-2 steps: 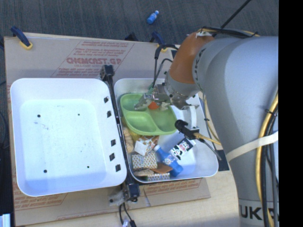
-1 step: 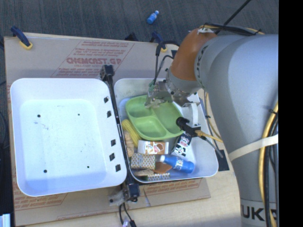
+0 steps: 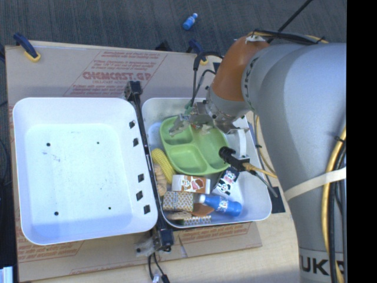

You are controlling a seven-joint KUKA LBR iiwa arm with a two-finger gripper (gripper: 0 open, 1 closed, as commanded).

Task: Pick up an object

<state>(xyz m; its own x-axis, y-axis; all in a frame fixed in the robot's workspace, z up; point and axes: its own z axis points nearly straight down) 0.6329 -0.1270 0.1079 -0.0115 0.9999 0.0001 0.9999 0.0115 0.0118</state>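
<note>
Your jaws (image 3: 189, 119) sit low over the far-left corner of the green divided tray (image 3: 194, 152), in the right bin (image 3: 262, 208). Metal parts hang right at the tray's rim there. You cannot tell whether they are spread or closed, nor whether anything is between them; the wrist blocks the view.

The tray lies directly under and toward the near side of the jaws, tilted across the bin, long axis running roughly far-left to near-right. Judged from this, the rim is the nearest thing to grip.

Right bin contents:
- corn cob (image 3: 162, 165), just beside the tray's left edge, against the bin wall.
- small carton (image 3: 191, 184), touching the tray's near edge.
- blue bottle (image 3: 222, 205), lying on its side near the front wall.
- patterned box (image 3: 178, 201), left of the bottle.
- black-and-white packet (image 3: 226, 181), at the tray's right corner.

Left bin (image 3: 76, 158): bare white floor.

A stray blue item (image 3: 189, 21) lies on the floor beyond the surface.
</note>
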